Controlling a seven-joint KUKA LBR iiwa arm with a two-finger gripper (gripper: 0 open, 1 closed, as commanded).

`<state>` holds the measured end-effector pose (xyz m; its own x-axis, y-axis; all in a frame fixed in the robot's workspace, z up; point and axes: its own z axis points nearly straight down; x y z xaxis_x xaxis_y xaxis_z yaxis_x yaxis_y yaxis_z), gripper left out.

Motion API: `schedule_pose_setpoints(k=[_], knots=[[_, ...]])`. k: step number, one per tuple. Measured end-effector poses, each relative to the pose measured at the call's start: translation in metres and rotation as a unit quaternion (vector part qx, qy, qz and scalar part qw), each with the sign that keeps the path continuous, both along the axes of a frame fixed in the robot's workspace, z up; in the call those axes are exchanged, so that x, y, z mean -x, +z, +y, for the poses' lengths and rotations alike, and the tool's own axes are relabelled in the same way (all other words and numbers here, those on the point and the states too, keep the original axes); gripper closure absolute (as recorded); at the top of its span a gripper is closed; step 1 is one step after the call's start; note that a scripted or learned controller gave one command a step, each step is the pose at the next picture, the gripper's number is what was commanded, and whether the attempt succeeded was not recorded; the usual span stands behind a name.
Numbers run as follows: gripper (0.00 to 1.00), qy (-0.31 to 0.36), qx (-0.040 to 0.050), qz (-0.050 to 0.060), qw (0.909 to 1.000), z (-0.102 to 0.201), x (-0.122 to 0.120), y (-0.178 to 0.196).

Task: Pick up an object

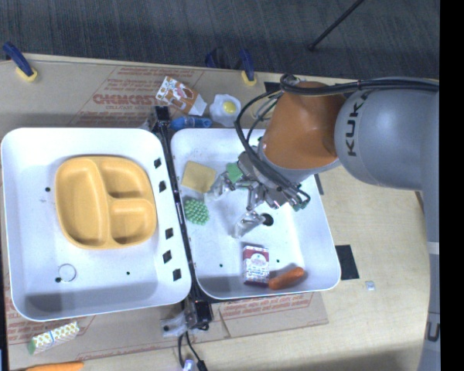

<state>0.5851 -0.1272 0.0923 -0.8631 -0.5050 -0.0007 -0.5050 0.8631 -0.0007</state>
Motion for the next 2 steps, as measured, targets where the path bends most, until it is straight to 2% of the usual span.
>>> schedule_pose_setpoints(k=[1,2], knots=[[0.00,0.067,-0.0002,0.000,0.9978,0.002,-0.064,0.000],[0.00,0.074,-0.0005,0.001,0.9973,-0.003,-0.002,0.000]])
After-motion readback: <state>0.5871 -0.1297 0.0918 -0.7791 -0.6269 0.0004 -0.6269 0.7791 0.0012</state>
